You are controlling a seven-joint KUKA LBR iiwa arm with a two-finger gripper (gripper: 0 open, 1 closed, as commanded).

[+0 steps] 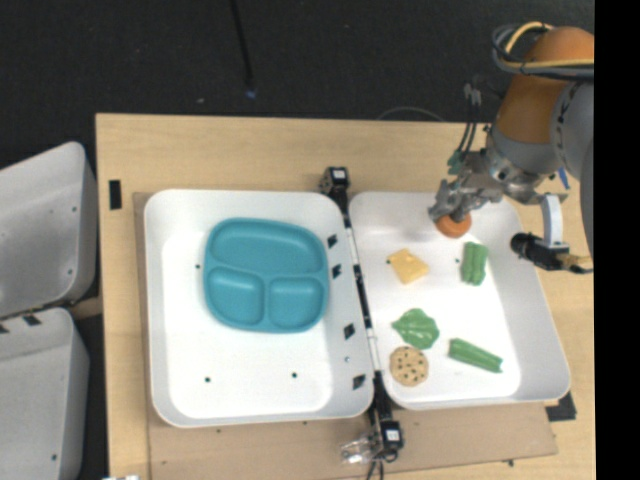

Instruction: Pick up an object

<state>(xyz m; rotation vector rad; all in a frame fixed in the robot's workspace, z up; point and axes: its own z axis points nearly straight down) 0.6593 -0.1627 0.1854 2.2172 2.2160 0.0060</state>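
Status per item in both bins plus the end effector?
Teal plastic divided plate: flat in left bin.
Small orange round piece: under end effector, grip unclear.
Yellow wedge: loose.
Green upright pod: loose.
Green leafy piece: loose.
Green long pod: loose.
Round chip cookie: flat, loose.

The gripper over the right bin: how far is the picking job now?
Done: the gripper has reached the orange object at the back of the right bin.
In hand: it sits directly over that object; a firm hold is not visible.
Left: closing securely and lifting it out.
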